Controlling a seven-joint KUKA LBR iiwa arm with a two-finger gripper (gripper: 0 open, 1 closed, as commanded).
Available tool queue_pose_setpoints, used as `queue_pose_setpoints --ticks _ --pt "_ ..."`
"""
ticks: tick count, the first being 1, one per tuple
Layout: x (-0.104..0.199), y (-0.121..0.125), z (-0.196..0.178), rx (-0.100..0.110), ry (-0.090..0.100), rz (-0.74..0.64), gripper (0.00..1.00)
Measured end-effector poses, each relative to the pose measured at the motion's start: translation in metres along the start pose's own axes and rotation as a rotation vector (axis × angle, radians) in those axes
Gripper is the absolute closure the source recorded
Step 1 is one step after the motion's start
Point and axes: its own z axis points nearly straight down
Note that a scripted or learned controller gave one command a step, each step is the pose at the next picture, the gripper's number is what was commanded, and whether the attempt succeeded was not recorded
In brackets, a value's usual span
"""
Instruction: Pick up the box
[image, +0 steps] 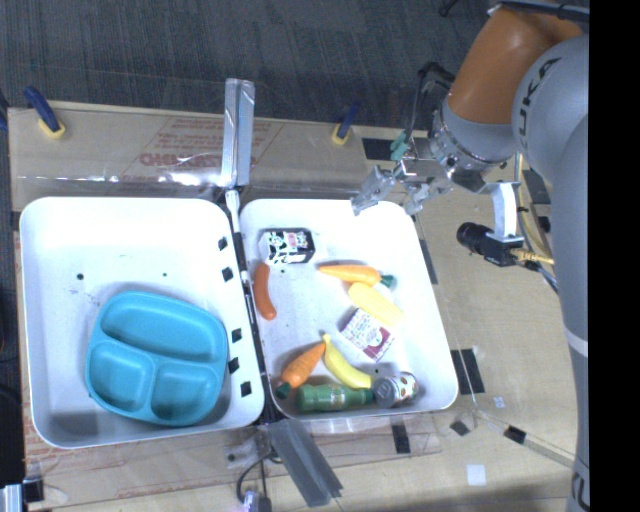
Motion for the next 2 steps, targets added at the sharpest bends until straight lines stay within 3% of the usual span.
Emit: queue_pose_setpoints --ticks 1,2 --pt "-0.017 -0.061 0.108 0.001 0.001 0.109 0.00" --pt "0.008 -0.146 0.187 -0.013 -0.001 0.069 0.00"
